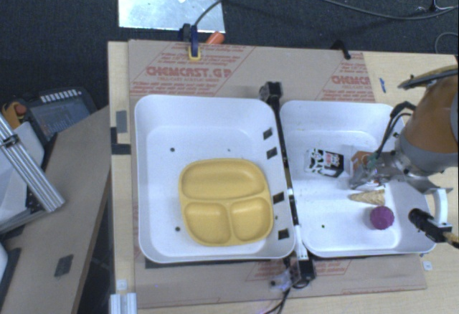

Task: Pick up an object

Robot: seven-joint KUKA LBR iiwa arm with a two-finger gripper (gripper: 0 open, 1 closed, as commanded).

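The purple ball (381, 217) is the object nearest me in the right bin (315, 162), sitting close to that bin's near right corner; it is small, round and a dull magenta. Just beyond it I see a cream wedge (368, 197), pale tan and pointed toward the bin's middle, lying apart from the ball. Farther in, toward the bin's centre, a small carton (325, 162) lies flat; it carries a black-and-white cow-hide pattern with a small red mark, but I cannot read any lettering on it. Beside it, toward the right edge, an orange-brown item (361, 159) lies partly under the arm.

The gripper (363, 176) hangs low over the right part of this bin, between the orange-brown item and the cream wedge. From my view I cannot tell how it is set, and I see nothing held in it.

In the left bin (154, 162) a yellow divided tray (225, 199) with three compartments lies toward the near edge.

At the far edge, the brown board (301, 65) beneath both bins reads "CHEMCAST" in red, printed at a slant and repeated near the far right corner.
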